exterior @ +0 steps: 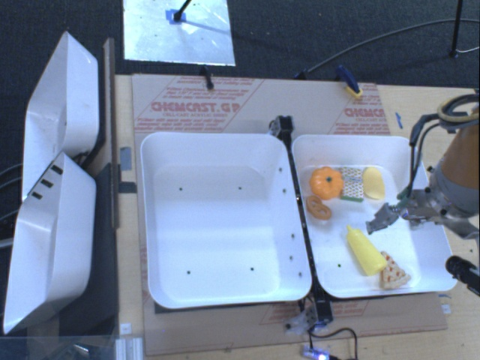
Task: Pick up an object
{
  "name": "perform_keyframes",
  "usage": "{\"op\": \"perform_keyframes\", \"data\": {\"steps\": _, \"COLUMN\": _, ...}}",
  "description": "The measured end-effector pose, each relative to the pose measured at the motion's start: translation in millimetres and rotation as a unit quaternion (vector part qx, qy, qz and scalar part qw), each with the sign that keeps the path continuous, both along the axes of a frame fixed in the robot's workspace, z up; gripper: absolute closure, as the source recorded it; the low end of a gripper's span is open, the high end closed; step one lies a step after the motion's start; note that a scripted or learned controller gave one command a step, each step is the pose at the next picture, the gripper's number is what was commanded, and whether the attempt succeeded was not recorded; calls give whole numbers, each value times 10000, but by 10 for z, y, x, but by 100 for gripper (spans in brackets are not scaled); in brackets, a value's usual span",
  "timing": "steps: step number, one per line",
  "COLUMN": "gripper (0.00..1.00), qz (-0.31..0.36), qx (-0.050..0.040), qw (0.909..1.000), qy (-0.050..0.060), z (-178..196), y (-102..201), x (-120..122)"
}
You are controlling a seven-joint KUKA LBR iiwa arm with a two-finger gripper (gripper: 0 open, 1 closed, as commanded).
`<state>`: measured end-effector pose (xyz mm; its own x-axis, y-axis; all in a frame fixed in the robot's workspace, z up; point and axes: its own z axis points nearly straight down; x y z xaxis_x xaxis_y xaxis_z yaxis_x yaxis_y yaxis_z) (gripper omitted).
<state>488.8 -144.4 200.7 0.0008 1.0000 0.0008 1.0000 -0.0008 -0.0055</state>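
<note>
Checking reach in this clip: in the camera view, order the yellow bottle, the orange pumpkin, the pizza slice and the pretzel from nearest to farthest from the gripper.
1. Yellow bottle, just below-left of the gripper in the right bin.
2. Pizza slice, lower, near the bin's front edge; pretzel, to the left. Too close to call.
3. Orange pumpkin, up-left, near the divider.

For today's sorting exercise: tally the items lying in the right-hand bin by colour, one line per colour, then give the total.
Orange: 2, the round pumpkin-like piece and the small ring-shaped piece
Yellow: 2, the long yellow piece and the pale yellow piece
Green and white: 1, the speckled block
Tan: 1, the pizza-like wedge
Total: 6
</note>
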Motion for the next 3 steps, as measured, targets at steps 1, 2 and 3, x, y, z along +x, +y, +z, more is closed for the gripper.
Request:
{"op": "perform_keyframes", "data": {"steps": 1, "gripper": 0, "qz": 5, "qx": -5, "qw": 10000, "qy": -31, "z": 28, "y": 2, "x": 15}}
{"op": "perform_keyframes", "data": {"steps": 2, "gripper": 0, "qz": 5, "qx": -1, "qw": 10000, "qy": -14, "z": -423, "y": -19, "x": 82}}
{"op": "perform_keyframes", "data": {"steps": 3, "gripper": 0, "qz": 5, "qx": 0, "qw": 10000, "qy": -15, "z": -841, "y": 5, "x": 72}}
